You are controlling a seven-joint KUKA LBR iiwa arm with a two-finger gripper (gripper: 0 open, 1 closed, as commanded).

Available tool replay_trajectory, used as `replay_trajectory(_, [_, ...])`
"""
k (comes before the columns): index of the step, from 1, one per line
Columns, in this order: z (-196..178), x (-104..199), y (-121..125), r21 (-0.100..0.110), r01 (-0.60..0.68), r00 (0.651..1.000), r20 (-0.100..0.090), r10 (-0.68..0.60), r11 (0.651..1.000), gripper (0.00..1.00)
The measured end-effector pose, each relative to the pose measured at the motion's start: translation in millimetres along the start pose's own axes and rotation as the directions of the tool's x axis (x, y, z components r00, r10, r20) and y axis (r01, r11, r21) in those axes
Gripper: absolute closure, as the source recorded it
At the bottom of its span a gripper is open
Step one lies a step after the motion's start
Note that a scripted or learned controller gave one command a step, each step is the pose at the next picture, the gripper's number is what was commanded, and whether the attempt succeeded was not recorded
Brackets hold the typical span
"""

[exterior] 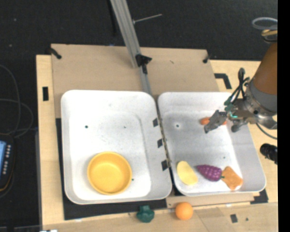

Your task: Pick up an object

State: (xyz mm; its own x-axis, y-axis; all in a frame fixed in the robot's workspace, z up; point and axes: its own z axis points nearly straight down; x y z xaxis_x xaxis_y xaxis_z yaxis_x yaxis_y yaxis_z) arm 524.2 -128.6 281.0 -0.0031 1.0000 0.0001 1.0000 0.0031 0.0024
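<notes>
The gripper (225, 122), fingers spread open, hovers beside a small orange object (205, 122); it should centre over it before closing.

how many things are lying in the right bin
4: a pale yellow piece, a purple piece and an orange piece along the near edge, plus a small orange thing by the gripper, partly hidden.

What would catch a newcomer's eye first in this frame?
Probably the yellow bowl, alone in the left bin. Next, the gripper over the right bin, beside a small orange object. An orange ball sits outside the bins on the bench's front edge.
</notes>
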Motion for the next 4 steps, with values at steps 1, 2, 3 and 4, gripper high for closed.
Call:
replay_trajectory(1, [0,0,0,-0.001,-0.001,1.0,0.0,0.001,1.0,0.0])
replay_trajectory(2, [61,-6,-2,0.007,-0.003,1.0,0.001,0.003,1.0,0.0])
replay_trajectory(3, [105,-12,-5,0.005,-0.004,1.0,0.001,0.004,1.0,0.0])
replay_trajectory(4, [167,-14,-11,0.008,-0.003,1.0,0.0,0.003,1.0,0.0])
